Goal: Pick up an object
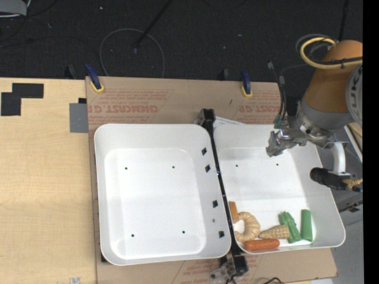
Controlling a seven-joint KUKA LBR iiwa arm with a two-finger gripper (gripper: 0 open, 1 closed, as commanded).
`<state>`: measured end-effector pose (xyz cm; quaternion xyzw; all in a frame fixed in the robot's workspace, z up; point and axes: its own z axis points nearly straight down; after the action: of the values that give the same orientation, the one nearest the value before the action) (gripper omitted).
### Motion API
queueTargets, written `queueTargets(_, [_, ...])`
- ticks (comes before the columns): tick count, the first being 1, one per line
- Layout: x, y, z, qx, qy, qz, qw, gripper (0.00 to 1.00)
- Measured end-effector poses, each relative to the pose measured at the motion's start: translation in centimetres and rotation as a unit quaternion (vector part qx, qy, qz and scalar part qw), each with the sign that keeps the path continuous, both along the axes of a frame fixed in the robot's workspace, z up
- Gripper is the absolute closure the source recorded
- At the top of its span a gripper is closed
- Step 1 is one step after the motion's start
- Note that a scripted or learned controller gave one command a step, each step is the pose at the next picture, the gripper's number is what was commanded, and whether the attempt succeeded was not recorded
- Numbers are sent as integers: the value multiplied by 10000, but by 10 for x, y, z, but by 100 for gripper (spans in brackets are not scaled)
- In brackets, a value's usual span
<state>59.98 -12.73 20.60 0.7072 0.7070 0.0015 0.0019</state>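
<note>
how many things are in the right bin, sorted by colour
green: 2, a ridged piece and a smooth stick
tan: 2, a curved ridged piece and a cone
red-orange: 1, a sausage shape
orange: 1, a small piece
total: 6

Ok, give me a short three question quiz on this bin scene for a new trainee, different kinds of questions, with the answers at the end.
1. True or false: the gripper hovers over the left bin.
2. Multiple choice: where in the right bin do the objects lie? A) along the far edge B) along the near edge C) spread all over
3. Fill in: the long item lying lowest in the pile, below the tan croissant-shaped piece, is coloured ____.

Key: 1. False, it is over the far part of the right bin. 2. B, the pile with the green stick sits by the near rim. 3. Orange-red, the carrot-like piece.
</note>
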Motion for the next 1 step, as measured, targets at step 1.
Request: queueTargets(1, [2, -2, 63, -1, -2, -1, 10000, 100])
